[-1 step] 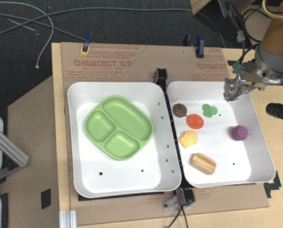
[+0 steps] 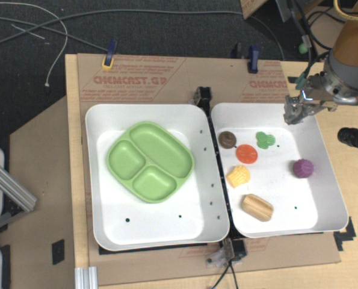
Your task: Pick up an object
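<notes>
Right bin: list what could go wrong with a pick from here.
The brown piece, orange piece, green piece and yellow piece sit close together, so a descent may knock a neighbour. The purple ball looks round and may roll away. The gripper hangs over the right bin's far rim and could clip it.

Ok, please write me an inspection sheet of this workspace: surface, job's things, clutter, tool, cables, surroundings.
Surface: cardboard sheet under two white bins, left bin and right bin.
Job's things: in the right bin, brown ball, green piece, orange round piece, yellow piece, purple ball, tan roll.
Clutter: green divided tray in the left bin.
Tool: tool over the right bin's far right corner, holding nothing.
Cables: white cable on the dark floor.
Surroundings: two blue clamps at the far edge.
</notes>
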`<move>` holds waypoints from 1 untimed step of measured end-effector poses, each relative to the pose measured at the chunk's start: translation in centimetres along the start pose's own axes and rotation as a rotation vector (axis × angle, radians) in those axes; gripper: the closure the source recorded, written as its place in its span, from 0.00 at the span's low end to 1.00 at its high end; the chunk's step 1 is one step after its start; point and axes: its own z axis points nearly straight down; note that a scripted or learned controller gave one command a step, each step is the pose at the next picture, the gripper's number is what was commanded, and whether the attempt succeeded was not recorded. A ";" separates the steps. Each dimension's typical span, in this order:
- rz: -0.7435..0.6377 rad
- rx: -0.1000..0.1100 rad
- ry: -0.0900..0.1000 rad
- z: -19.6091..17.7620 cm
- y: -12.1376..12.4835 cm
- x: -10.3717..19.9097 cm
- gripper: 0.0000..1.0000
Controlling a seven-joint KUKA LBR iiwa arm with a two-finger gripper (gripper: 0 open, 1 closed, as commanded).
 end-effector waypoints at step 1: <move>0.000 0.005 0.001 4.8 -0.6 0.8 0.00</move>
